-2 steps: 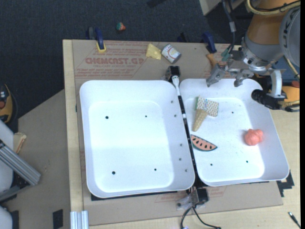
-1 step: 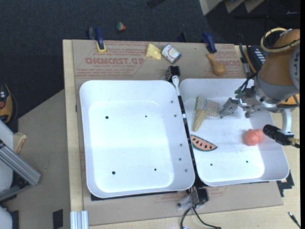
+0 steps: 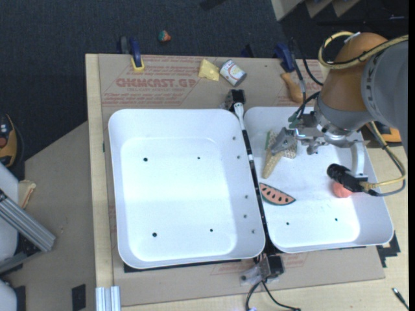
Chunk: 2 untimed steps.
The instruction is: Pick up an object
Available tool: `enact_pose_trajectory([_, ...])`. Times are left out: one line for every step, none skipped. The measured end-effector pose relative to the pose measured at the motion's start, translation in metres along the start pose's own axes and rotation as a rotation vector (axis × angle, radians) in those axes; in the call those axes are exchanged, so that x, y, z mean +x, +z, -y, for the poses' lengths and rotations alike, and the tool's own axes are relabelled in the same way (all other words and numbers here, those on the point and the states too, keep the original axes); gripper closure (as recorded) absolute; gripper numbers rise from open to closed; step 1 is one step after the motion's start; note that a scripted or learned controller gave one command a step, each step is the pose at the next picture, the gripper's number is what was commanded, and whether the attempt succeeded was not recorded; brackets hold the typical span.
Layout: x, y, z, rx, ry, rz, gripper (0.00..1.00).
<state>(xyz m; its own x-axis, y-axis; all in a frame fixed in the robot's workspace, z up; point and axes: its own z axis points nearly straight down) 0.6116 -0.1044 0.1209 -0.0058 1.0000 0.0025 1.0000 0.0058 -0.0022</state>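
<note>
- Over the right bin (image 3: 363, 235), the gripper (image 3: 285, 141) hung at the wide, dark-topped end of the ice-cream cone toy (image 3: 272, 159); the arm (image 3: 350, 76) reached in above the bin's far right corner.
- Jaw state: cannot tell. The fingers were a grey tangle against the cone's top, and no gap or closure could be read.
- Cone was not confirmed between the fingers, so no grasp was logged.
- Judgement for this step: centre the fingers across the cone's wide end rather than its taper, since the narrow tip would likely slip out; descend squarely and close before lifting.
- Risk judged: the cone lay just beside the divider wall between the right bin and the left bin (image 3: 130, 173), so a finger on that side could catch the rim.
- Cone appearance: tan, tapered body, pale tip pointing toward the bin's near edge, darker speckled top at the gripper, lying flat on the bin floor at a slant.
- Other candidates in the right bin: watermelon slice toy (image 3: 277, 195) just nearer than the cone's tip; a red-orange lump (image 3: 342, 188) toward the right wall.
</note>
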Motion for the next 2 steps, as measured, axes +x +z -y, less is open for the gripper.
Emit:
enact_pose_trajectory([0.009, 0.038, -0.043, -0.006, 0.003, 0.004, 0.00])
enact_pose_trajectory([0.009, 0.025, -0.042, -0.008, 0.004, 0.004, 1.00])
